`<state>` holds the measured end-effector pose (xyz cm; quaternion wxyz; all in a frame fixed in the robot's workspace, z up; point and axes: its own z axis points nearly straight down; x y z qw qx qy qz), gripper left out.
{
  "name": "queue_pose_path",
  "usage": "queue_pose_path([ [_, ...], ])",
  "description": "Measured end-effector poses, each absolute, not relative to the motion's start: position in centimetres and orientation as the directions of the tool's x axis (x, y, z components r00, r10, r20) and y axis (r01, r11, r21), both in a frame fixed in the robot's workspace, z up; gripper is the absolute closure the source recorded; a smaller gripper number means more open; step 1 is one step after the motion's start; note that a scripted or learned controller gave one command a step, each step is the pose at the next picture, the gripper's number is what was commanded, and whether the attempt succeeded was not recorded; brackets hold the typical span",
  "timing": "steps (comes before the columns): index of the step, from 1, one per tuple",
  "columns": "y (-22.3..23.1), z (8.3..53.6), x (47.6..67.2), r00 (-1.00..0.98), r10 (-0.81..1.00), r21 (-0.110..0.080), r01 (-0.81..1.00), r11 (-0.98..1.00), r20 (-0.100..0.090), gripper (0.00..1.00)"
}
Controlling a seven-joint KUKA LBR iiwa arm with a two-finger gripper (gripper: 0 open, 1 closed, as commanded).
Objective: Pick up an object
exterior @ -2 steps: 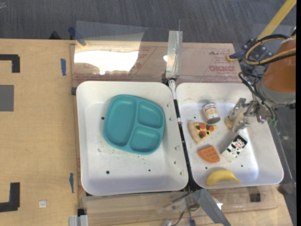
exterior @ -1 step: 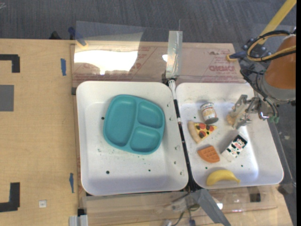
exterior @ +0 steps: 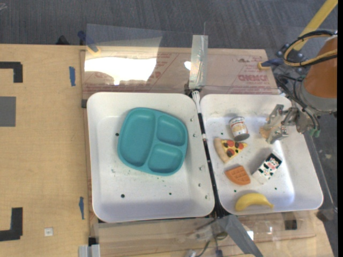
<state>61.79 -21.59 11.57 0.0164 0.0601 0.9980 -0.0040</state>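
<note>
The bench (exterior: 37,143) is showing a light wooden top with black marks near its left edge. Two white bins are lying directly on it, side by side and touching: the left bin (exterior: 102,197) and the right bin (exterior: 305,191). A clear plastic sheet (exterior: 123,63) is standing behind them.

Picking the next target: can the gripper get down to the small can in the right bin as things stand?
Probably yes. The small can stands apart from the pizza slice below it, nothing lies over it, and the gripper hangs just to its right over the same right bin.
</note>
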Motion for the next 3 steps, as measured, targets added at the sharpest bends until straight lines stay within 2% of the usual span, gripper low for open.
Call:
queue_pose_path([
  [1,-22.3,8.9,62.8,-0.998,-0.066,-0.003,-0.066,0.998,-0.011,1.00],
  [2,-22.2,10.3,63.1,-0.998,-0.066,-0.006,-0.066,0.998,-0.022,1.00],
  [3,-17.3,9.0,60.9,-0.991,0.133,0.001,0.133,0.991,-0.011,1.00],
])
